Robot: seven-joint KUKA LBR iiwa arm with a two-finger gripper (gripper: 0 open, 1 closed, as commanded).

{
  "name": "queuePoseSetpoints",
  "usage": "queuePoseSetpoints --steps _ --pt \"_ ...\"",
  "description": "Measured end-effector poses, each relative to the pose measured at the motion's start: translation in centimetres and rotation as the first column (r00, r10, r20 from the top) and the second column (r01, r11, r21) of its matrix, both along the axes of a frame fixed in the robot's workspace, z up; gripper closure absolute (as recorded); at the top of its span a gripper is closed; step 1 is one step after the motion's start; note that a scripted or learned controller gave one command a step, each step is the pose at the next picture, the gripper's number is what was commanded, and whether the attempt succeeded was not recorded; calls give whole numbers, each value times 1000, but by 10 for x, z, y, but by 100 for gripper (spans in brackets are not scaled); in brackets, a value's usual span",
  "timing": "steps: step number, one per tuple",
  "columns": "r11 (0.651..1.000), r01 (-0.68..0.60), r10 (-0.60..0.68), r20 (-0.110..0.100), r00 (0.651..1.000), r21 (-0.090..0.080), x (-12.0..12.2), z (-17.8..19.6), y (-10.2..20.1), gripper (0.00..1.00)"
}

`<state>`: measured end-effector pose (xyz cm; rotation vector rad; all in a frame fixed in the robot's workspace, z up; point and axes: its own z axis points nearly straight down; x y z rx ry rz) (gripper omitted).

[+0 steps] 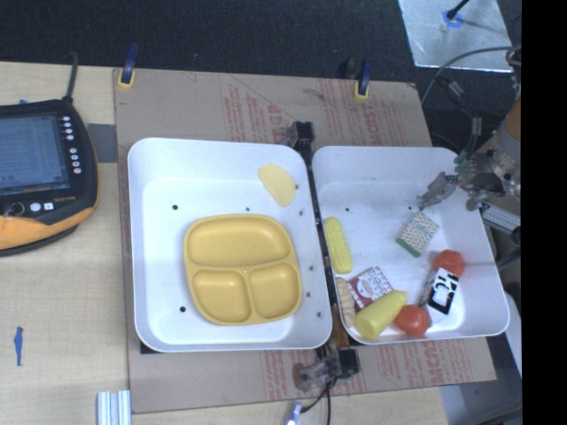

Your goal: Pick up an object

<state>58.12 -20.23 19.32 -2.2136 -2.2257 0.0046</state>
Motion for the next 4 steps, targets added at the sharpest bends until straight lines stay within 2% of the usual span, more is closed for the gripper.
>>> queuePoseSetpoints --steps 1,2,3,4 --pt "1000 -1 1 -2 1000 0 -23 -102 12 0" --pt "1000 -4 4 -2 1000 -1 -23 -91 11 100" --pt "1000 -3 3 1 1000 -1 -11 -50 82 100" --pt "1000 -4 4 -1 1000 -1 -11 -40 81 100"
